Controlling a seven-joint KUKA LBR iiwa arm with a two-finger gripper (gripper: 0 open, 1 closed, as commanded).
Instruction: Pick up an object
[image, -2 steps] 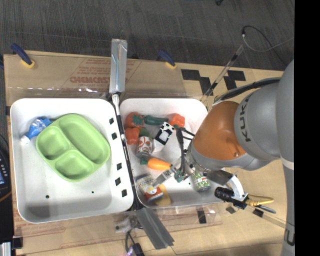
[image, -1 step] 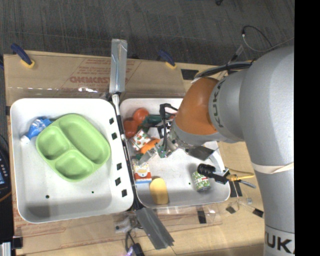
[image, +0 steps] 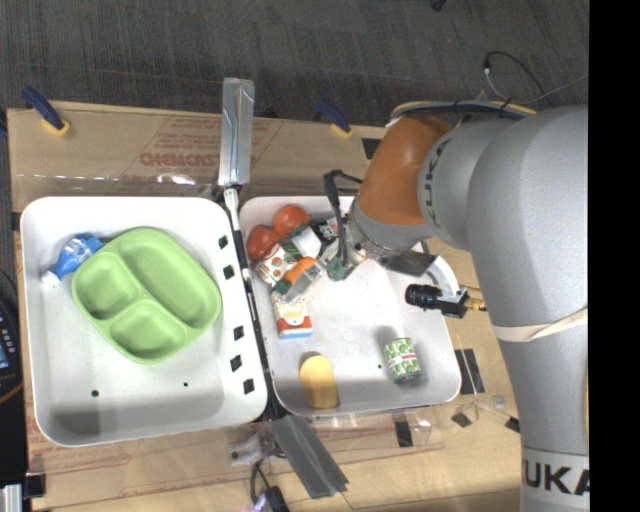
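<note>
Several small things crowd under the jaws (image: 340, 268), nearest an orange-and-white carton (image: 290, 275) in the right bin's (image: 440, 385) far left corner. I cannot tell how the jaws stand. The carton looks light, stiff and crushable, probably best pinched across its narrow sides. Two tomatoes (image: 277, 230) sit just beyond it.

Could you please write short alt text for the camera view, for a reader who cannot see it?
A grey robot arm with an orange band reaches from the right into the right white bin, its hand low over a cluster of small items by two red tomatoes. That bin also holds a yellow block and a green-patterned can. The left bin holds a green divided plate.
</note>
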